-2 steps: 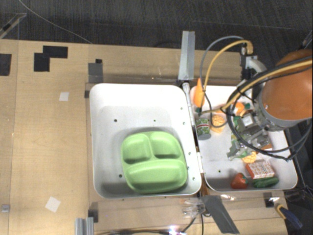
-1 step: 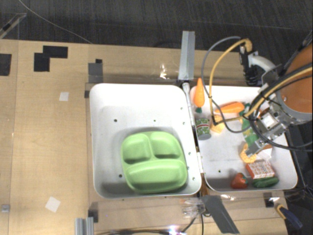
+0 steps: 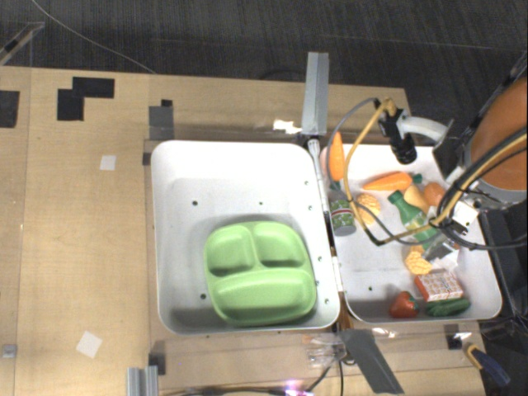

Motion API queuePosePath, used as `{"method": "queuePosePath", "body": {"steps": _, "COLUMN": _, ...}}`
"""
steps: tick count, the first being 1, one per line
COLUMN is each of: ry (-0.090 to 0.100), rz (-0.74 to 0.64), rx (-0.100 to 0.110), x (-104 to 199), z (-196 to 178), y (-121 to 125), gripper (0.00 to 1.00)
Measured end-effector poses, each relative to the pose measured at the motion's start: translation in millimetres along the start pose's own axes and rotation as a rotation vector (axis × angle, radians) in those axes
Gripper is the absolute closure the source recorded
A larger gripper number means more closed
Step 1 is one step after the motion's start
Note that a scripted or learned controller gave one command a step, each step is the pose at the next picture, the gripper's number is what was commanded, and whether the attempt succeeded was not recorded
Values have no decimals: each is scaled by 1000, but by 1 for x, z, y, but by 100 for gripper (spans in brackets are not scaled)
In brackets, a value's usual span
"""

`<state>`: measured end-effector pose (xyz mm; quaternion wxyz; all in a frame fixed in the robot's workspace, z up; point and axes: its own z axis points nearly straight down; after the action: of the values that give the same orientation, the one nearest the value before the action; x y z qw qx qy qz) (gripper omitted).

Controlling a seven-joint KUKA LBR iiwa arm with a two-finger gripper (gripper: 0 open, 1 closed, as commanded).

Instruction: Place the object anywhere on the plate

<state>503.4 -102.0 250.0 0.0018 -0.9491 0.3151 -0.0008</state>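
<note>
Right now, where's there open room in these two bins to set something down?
The green plate has all three compartments bare. In the left bin, white floor is free behind and left of the plate. The right bin is crowded with toy food and cables; a small patch sits left of the red box.

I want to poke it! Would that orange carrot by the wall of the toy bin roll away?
Probably a bit. The carrot looks round and smooth, so it may roll sideways. Its tapered shape would likely make it curve. The bin wall beside it should stop it.
</note>
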Motion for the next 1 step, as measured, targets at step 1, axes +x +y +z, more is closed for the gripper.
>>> {"method": "queuePosePath", "body": {"steps": 1, "ry": 1, "rz": -326, "rx": -2, "x": 17, "z": 20, "y": 19, "gripper": 100}}
